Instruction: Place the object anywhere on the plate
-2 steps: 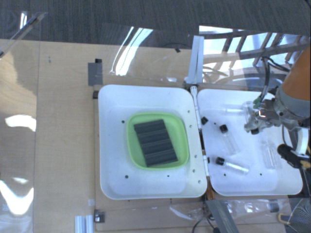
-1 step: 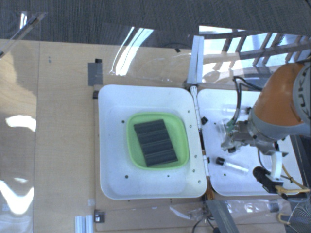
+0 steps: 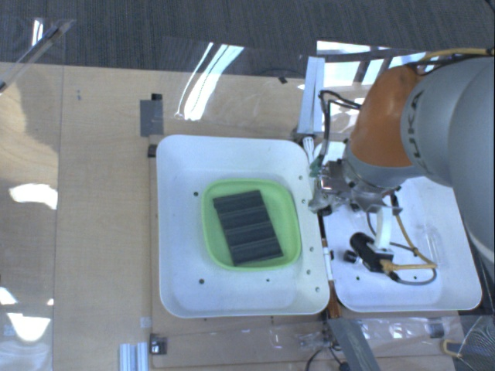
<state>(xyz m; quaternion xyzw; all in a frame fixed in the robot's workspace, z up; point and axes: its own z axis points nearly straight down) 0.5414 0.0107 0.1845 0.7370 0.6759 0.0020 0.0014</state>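
Observation:
A dark grey ribbed block (image 3: pixel 247 227) lies flat on the green plate (image 3: pixel 289 224), which sits in the middle of the left white bin (image 3: pixel 178 284). The block covers the plate's centre and is turned a little off the plate's edges. My gripper (image 3: pixel 334 190) hangs over the left edge of the right bin (image 3: pixel 433 296), just beside the wall between the two bins and to the right of the plate. The grey arm with its orange band (image 3: pixel 387 122) covers it from above.
The wooden bench (image 3: pixel 85 230) spreads out to the left of the bins. A small grey bracket (image 3: pixel 151 117) stands behind the left bin's far left corner. A metal post (image 3: pixel 312 99) rises behind the gap between the bins.

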